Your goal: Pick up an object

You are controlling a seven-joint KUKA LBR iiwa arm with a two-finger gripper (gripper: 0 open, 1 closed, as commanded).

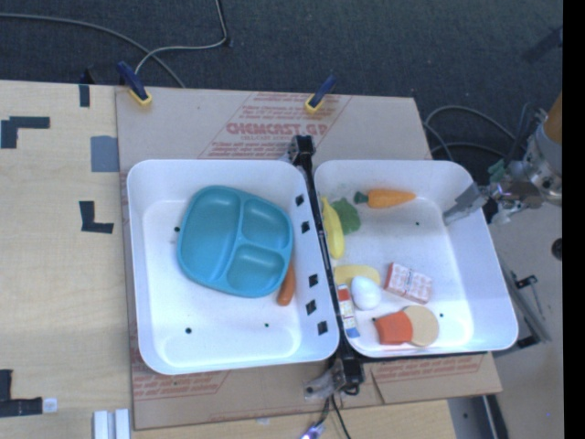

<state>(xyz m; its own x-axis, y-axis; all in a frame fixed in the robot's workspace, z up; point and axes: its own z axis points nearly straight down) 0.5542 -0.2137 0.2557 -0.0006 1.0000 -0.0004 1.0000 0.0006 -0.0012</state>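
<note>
The right bin (pixel 475 273) holds several toy foods. An orange carrot (pixel 388 197) lies near its far wall, with a green piece (pixel 346 216) and a yellow banana (pixel 332 233) by the left wall. Nearer the front are a white egg (pixel 366 292) on a yellow slice (pixel 356 273), a red-and-white box (pixel 409 283), a red block (pixel 393 328) and a tan disc (pixel 423 324). My gripper (pixel 484 204) hangs over the bin's right rim, apart from all of them, roughly level with the carrot.
The left bin (pixel 155 273) holds a blue divided plate (pixel 236 240) with a small orange sausage (pixel 287 287) at its right edge. A thin striped item (pixel 345 305) lies by the divider. Clamps (pixel 135 82) and cables sit behind the bins.
</note>
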